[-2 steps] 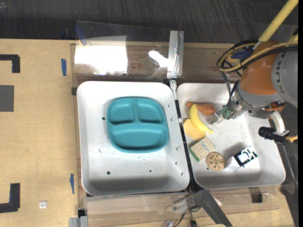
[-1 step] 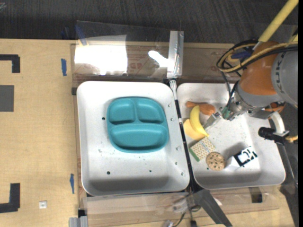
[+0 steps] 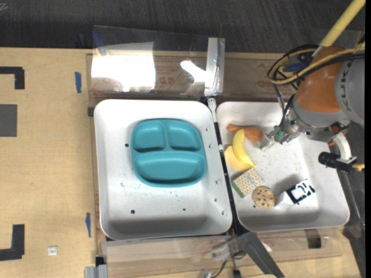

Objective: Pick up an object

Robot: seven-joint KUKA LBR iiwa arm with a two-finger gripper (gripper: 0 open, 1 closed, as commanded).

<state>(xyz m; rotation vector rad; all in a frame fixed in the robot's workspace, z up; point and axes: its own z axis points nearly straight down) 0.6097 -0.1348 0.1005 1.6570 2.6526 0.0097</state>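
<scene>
Dark carpet floor [image 3: 174, 4] beyond — tan bench top [image 3: 40, 172], black corner marks [image 3: 16, 77], blue tape [image 3: 77, 81].

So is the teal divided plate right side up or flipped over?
Right side up. The teal plate lies flat in the left bin, its three compartments open toward the camera, with nothing in them.

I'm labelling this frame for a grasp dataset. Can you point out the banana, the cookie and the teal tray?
banana [image 3: 238, 156]: camera view, middle of its yellow body.
cookie [image 3: 264, 197]: camera view, centre of the round face.
teal tray [image 3: 169, 169]: camera view, floor of the large front compartment.
</scene>
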